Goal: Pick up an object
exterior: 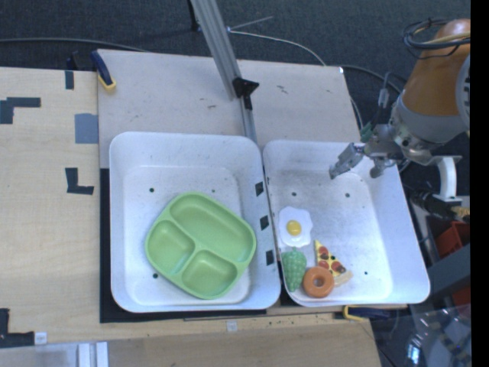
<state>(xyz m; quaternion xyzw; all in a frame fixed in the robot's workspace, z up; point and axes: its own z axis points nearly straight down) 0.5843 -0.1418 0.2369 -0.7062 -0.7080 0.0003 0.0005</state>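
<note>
The pale tabletop (176,102) carried two white bins. In the right bin (382,235), toy foods (309,260) clustered at its near left corner. The gripper (359,161) hung over that bin's far edge, fingers spread, grasping nothing.

Green divided plate (201,245) in left bin (122,205); metal pole (218,40) behind bins.

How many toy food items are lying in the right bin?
4, clustered at the near left corner of the right bin: a fried egg, a green vegetable piece below it, an orange donut, and a pizza slice. None seems hidden.
</note>
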